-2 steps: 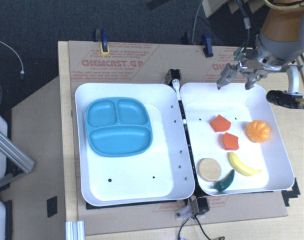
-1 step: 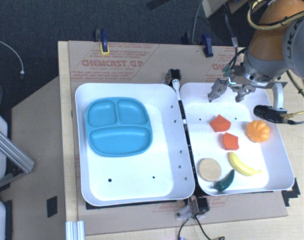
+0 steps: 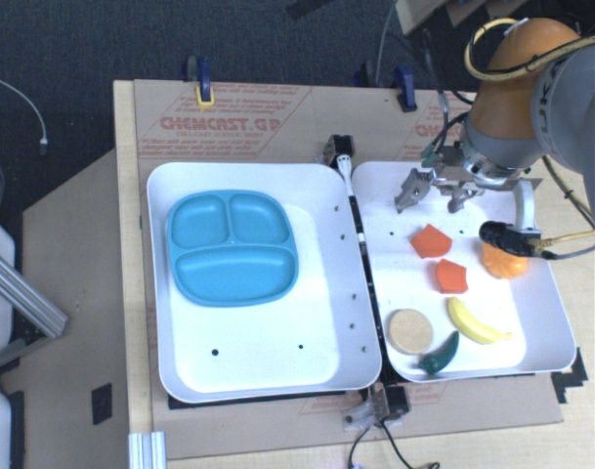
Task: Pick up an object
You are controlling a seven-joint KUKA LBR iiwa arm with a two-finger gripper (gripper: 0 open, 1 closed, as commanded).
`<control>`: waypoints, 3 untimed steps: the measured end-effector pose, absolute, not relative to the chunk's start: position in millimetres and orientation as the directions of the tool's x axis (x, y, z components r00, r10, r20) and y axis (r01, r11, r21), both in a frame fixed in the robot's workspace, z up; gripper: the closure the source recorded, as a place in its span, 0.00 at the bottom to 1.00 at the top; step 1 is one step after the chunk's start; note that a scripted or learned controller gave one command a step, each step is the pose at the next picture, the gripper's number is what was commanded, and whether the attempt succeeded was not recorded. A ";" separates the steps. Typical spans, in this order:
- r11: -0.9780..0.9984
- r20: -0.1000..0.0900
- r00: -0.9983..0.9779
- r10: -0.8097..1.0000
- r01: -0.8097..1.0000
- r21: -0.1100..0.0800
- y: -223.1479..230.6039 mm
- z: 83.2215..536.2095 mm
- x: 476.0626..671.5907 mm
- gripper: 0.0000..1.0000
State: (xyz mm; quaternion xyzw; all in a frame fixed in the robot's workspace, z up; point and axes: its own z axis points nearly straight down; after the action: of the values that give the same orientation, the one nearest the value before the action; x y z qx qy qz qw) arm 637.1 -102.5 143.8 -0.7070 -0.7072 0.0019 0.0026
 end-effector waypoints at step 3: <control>-0.001 -0.002 0.001 1.000 1.000 0.006 -112.2 157.8 640.0 1.00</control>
State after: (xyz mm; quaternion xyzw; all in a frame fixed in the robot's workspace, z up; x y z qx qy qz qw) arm 640.0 -112.2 157.8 -0.7074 -0.7068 -0.0014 -0.0027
